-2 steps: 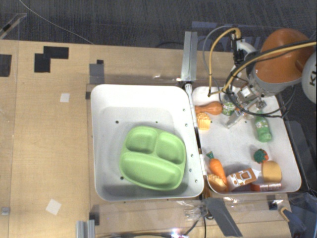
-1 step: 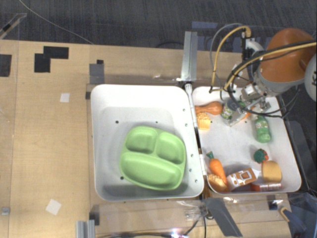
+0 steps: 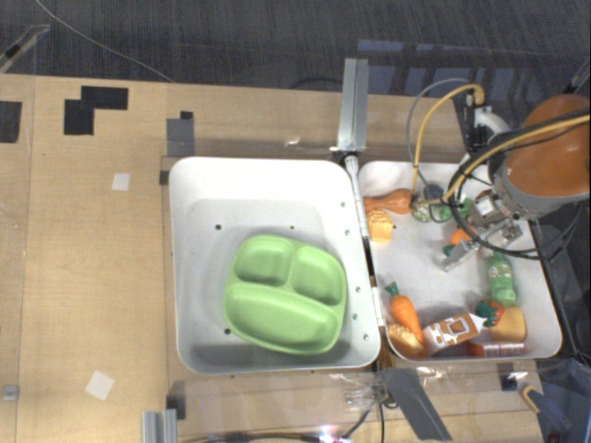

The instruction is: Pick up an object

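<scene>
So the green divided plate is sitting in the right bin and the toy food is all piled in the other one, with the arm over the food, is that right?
Not quite. The camera view shows the green divided plate in the left bin, not the right. The toy food, such as the carrot, lies in the right bin, and the arm is over that one.
</scene>
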